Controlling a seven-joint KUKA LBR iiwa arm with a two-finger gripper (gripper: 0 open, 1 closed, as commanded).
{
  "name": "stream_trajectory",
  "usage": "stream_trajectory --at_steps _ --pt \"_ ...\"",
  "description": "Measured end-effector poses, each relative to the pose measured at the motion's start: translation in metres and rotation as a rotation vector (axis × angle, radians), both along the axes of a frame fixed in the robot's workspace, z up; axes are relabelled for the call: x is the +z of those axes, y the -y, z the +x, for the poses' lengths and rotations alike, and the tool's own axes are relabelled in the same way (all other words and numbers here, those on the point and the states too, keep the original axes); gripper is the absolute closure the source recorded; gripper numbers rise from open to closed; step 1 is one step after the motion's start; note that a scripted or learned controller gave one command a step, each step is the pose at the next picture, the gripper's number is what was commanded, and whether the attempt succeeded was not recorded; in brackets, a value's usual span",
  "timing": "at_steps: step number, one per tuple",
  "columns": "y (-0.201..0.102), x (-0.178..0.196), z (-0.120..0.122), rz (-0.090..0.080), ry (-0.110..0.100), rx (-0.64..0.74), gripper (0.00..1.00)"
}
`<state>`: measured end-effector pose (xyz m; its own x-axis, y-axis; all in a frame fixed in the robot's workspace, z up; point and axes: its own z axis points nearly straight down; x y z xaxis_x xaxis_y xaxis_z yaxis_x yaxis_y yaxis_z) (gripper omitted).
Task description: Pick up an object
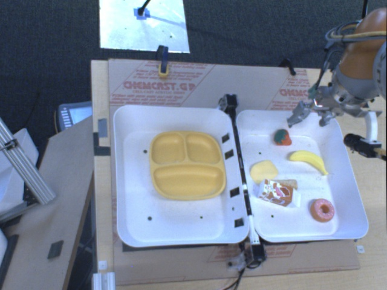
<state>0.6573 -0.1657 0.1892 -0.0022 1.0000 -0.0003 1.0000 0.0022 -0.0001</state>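
The right bin (351, 180) serves as landmark. At its near edge lies a pink-frosted doughnut (321, 210); to the left of that sits a printed snack packet (278, 192), touching a pale yellow round piece (263, 171) just beyond it. Farther in lies a banana (309, 161), then a red-and-green strawberry-like toy (282, 138). Above the far rim hangs the pincer (313, 114), fingers spread, pinching nothing. In the left bin (130, 180) rests a yellow divided plate (186, 165).
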Motion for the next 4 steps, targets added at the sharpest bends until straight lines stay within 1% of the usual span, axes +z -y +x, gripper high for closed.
stream_trajectory --at_steps 1,2,3,4 --pt "0.006 -0.059 0.003 0.0 -0.001 -0.001 0.0" --pt "0.006 -0.107 0.003 0.0 0.0 0.002 0.0" --pt "0.006 -0.092 0.006 -0.002 0.007 0.004 1.0" --pt "0.002 -0.032 0.0 -0.001 0.006 0.001 1.0"
